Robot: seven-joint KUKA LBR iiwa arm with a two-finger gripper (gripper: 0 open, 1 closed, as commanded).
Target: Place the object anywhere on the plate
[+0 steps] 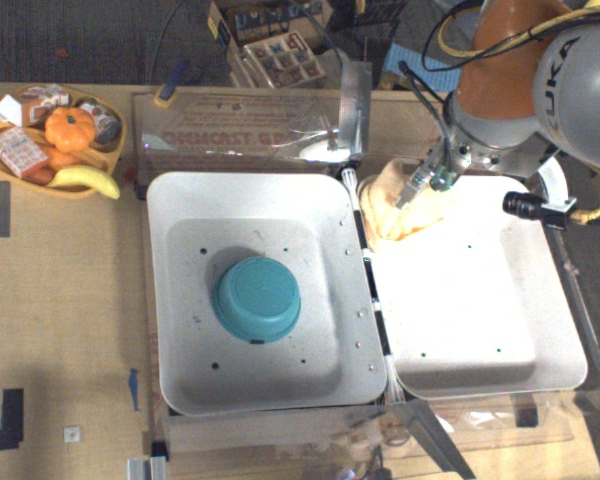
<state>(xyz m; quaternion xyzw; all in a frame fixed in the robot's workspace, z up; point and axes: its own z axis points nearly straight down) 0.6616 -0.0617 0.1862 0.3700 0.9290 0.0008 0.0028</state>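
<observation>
The teal plate [258, 298] sits in the left bin [170, 218]. At two o'clock from it, the pale yellow object [395, 213] lies under the end effector [425, 183] (grip state: cannot tell). Approaching that corner wall risks a missed grasp.

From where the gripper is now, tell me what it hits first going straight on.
The gripper points down-left at the pale yellow, soft-looking lump in the right white bin's far-left corner; it would likely meet that first, though depth is unclear.
</observation>
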